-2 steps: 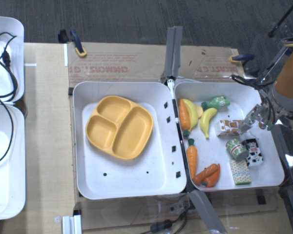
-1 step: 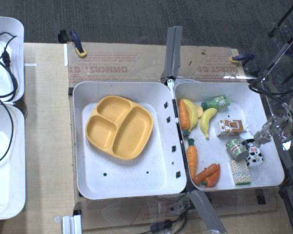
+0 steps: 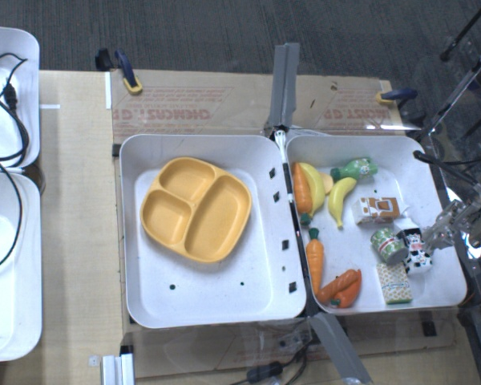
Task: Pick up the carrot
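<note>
Along the right bin's left wall, the carrot lies untouched, while the end effector hovers at the bin's right rim, grip state unclear.

Two white bins: left bin, right bin; one yellow divided plate; two bananas. Three carrots; one green can; two small cartons.

Slim metallic grey claw at the right bin's edge, thin dark cables trailing nearby
</note>
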Tool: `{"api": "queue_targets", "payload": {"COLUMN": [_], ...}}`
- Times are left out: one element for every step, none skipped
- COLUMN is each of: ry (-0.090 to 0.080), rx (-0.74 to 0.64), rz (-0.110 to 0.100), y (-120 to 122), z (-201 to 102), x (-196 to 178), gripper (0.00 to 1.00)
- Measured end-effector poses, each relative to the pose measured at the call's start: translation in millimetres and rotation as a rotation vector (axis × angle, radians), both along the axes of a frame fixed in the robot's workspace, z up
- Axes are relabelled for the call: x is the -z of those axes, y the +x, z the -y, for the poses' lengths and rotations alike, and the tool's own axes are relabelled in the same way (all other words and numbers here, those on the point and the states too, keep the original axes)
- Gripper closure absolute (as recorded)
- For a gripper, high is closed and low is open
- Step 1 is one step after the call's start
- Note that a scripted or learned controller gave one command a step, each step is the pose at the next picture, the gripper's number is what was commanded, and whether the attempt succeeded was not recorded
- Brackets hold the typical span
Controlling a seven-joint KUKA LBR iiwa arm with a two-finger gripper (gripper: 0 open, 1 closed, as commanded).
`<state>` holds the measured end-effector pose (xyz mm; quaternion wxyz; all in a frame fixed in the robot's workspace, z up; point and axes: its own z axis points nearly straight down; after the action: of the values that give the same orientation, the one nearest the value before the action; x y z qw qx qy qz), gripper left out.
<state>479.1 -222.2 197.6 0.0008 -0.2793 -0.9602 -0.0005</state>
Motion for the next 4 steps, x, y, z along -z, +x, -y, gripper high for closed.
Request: {"api": "queue_targets", "payload": {"ry": [0.001,0.002,0.003,0.0], "rx": [0.002,0.005,0.007,0.141], "rz": [0.001,0.0,0.0,-0.001], "y": [2.0,3.8,5.6,32.1], "z": [0.2,0.6,1.0,-7.6], "x": [-7.2,-14.2,-21.2,50.7], "gripper": [1.0,1.0,1.0,1.0]}}
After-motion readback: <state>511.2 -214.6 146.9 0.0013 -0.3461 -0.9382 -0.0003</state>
